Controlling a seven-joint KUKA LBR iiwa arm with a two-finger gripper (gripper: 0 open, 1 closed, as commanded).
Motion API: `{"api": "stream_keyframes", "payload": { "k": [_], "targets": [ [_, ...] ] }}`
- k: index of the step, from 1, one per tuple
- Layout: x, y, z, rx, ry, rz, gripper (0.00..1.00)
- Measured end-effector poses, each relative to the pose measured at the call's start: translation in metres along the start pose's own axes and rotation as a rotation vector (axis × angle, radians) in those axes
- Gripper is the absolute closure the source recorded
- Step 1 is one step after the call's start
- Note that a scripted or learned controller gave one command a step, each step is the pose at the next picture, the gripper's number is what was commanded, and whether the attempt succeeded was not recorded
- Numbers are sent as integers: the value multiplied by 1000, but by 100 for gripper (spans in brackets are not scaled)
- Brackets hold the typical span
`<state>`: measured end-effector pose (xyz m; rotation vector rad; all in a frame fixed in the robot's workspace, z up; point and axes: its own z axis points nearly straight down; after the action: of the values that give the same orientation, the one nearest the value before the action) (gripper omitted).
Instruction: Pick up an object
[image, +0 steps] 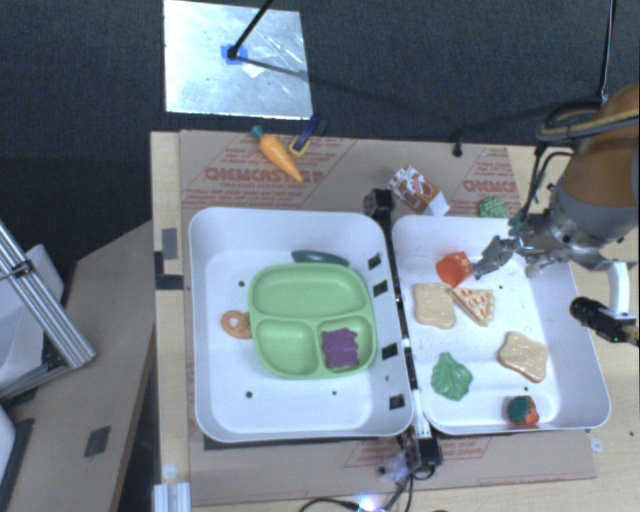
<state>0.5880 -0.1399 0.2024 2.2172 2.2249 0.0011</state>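
The right bin (575, 330) holds several toy foods: a red-orange piece (453, 268), a pale bread slice (434, 305), a pizza wedge (476, 303), a toast slice (524, 356), a green leafy piece (451, 377) and a red-and-green fruit (520, 410). My gripper (491, 259) hangs over the upper part of this bin, just right of the red-orange piece and above the pizza wedge. I see nothing held in it.
The left bin (215, 300) carries a green divided plate (300, 300) with a purple item (341, 346), a pretzel (236, 324) and a dark green piece (320, 257). Behind the bins lie a carrot (280, 156), a snack pack (413, 188) and a small green piece (492, 207).
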Motion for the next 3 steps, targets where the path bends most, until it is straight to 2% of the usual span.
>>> {"api": "stream_keyframes", "payload": {
  "k": [1,2,3],
  "targets": [
    [9,-4,58,4,1,1,0],
    [15,1,112,-6,-5,0,0],
    [15,5,112,-9,-3,1,0]
  ]
}}
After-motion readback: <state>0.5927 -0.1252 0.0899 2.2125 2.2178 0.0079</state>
